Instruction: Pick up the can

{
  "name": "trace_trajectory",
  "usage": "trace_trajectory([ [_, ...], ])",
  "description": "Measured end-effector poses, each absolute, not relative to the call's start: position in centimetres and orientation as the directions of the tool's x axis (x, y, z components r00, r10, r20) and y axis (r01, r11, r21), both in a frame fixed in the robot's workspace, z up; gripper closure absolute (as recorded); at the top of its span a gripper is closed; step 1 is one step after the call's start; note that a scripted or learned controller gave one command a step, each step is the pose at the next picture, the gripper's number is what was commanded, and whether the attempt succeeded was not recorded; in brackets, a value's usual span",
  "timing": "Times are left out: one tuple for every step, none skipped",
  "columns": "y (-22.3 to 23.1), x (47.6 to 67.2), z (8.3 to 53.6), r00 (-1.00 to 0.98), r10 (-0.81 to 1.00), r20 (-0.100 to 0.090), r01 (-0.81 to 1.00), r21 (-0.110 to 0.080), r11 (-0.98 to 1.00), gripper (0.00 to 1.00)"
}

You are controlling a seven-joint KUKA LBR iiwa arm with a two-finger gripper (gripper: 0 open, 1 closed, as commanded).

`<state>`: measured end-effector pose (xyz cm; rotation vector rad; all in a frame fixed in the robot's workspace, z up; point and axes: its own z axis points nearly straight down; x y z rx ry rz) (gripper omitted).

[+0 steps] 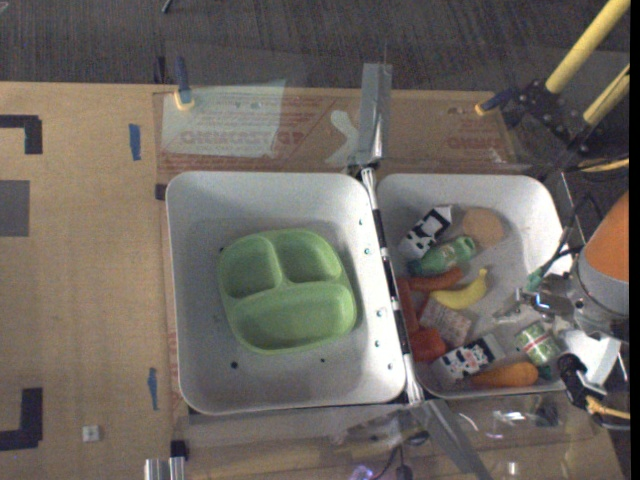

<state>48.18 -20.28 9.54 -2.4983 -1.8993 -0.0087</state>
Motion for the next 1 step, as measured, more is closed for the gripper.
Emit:
trace_trajectory([
  [-20.47,48.22,10.51,0.272,0.962,0.004,0.962,0.004,-0.272,1.00],
])
